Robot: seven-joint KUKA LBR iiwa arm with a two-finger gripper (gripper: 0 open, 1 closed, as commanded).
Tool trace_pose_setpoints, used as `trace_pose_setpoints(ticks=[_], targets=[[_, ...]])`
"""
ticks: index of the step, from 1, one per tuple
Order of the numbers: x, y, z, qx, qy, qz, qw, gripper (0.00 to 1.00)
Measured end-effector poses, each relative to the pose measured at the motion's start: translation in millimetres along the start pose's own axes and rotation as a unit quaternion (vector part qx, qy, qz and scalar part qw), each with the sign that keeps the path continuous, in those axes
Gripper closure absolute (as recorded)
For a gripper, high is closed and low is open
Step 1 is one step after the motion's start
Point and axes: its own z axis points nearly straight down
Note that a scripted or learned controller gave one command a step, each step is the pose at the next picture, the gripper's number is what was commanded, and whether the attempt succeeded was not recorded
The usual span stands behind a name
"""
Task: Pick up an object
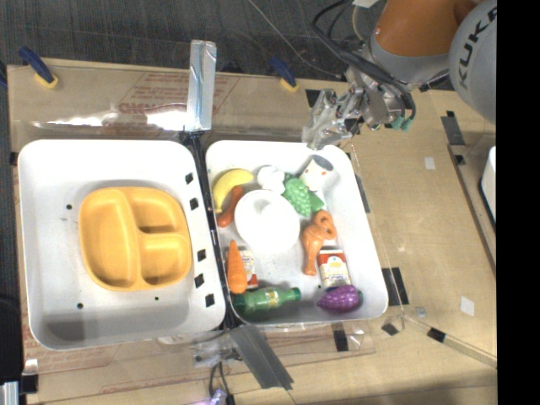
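The right bin (371, 260) holds a crowd of toy food. A banana (229, 184) lies at its far left and a white round lid or bowl (267, 223) in the middle. Around them are a green leafy piece (302, 197), a white cup (319, 172), an orange drumstick (319, 234), a carrot (238, 268), a green bottle (267, 298), a small sauce bottle (334, 269) and purple grapes (339, 298). My gripper (327, 123) hangs over the bin's far rim, just beyond the white cup, with nothing seen in it.
The left bin (42, 175) holds a yellow divided tray (135, 234). A silver taped post (202, 87) stands at the far end of the wall between the bins. Bare bench (430, 226) lies to the right of the bins.
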Motion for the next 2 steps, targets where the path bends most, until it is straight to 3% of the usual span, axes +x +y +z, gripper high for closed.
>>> trace_pose_setpoints(ticks=[1,2], targets=[[-4.5,39.2,15.2,-0.001,0.002,-0.022,0.9998,1.00],[-3.3,24.2,-17.1,0.000,0.000,0.004,1.0000,1.00]])
